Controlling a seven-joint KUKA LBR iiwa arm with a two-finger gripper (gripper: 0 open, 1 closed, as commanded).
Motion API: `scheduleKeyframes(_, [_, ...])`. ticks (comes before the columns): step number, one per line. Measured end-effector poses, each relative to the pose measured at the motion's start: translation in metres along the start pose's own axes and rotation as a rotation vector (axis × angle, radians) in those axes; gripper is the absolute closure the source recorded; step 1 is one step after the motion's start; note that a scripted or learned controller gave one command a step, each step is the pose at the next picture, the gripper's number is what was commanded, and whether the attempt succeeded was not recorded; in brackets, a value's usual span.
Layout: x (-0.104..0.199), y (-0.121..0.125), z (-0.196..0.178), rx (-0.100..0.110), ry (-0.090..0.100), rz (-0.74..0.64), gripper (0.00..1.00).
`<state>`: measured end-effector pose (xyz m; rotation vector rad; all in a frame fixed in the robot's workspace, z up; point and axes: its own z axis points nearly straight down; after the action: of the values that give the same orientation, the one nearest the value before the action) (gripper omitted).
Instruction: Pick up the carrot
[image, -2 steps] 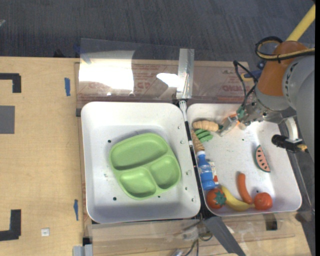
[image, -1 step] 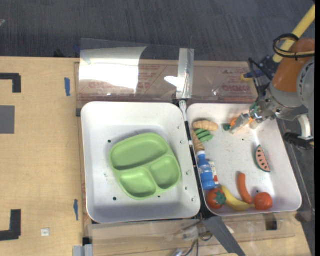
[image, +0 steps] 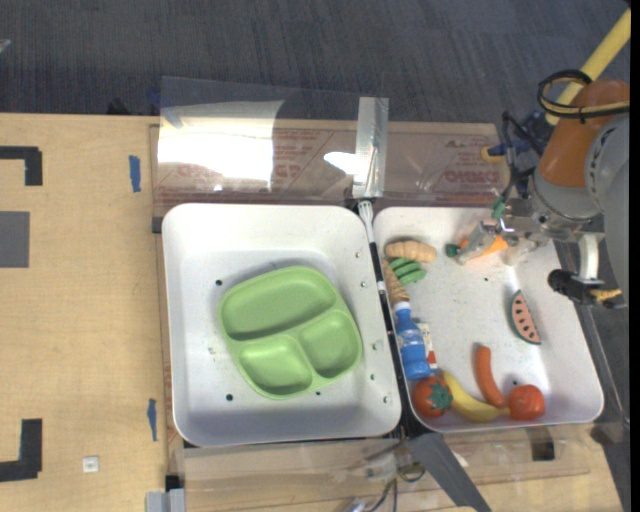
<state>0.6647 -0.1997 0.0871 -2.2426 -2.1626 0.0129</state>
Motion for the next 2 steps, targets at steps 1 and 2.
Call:
scheduleKeyframes(1, [-0.0059,-0.0007,-0.0004,0.022,0.013,0.226,0.0])
scheduleKeyframes(2, [-0.0071,-0.0002,-0.0008,0.014,0.007,0.14,0.0])
